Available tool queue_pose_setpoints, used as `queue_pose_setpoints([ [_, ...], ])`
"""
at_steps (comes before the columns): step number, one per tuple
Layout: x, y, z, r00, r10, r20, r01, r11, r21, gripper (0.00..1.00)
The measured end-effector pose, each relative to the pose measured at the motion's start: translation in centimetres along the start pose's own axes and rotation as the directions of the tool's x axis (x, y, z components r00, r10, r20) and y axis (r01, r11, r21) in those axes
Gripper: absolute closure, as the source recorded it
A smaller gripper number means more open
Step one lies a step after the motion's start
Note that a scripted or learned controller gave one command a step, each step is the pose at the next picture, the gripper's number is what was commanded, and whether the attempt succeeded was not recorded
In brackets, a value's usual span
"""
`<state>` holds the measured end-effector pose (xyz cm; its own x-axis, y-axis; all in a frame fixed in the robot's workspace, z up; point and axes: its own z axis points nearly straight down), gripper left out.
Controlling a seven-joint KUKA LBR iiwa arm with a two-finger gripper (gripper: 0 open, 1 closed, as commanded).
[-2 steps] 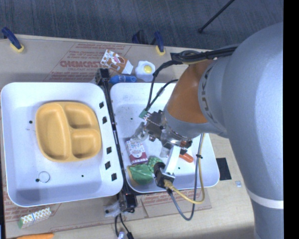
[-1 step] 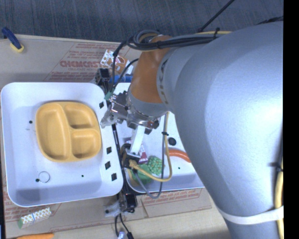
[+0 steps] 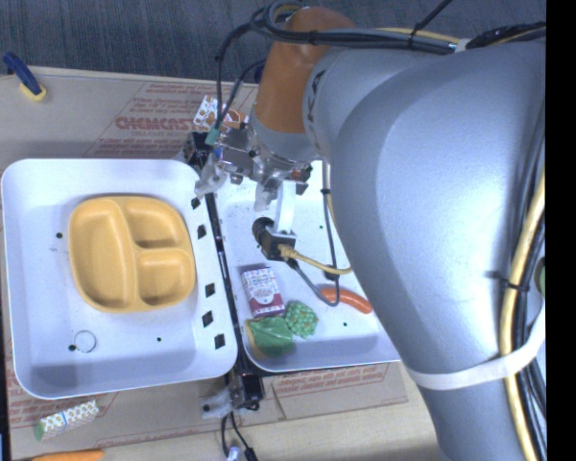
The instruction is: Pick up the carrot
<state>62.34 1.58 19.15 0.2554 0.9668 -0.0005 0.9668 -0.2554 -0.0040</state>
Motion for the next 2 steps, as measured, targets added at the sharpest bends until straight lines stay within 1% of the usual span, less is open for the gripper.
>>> queue_pose_setpoints([
  [1, -1.9, 2.9, 0.0, 0.981, -0.194, 0.0, 0.194, 0.981, -0.002, 0.0],
  [2, -1.8, 2.9, -1.1, 0.98, -0.201, -0.001, 0.201, 0.98, 0.0, 1.0],
])
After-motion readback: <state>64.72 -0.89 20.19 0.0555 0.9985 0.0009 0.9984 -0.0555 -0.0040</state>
